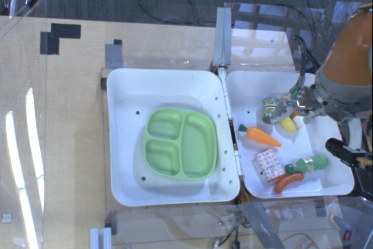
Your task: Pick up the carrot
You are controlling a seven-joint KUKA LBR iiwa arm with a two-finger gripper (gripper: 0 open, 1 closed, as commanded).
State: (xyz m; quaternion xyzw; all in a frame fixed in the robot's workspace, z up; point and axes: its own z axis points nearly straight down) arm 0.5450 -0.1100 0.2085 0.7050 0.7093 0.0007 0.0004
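Currently, you find the carrot lying flat in the right bin, near its left wall, green tip toward the divider. It rests apart from the small can and the yellow item above it, and from the patterned box below, so you have room for an approach from above. The gripper hangs over the can and yellow item, up and right of the carrot. You cannot tell its state from this view. The green divided tray occupies the left bin.
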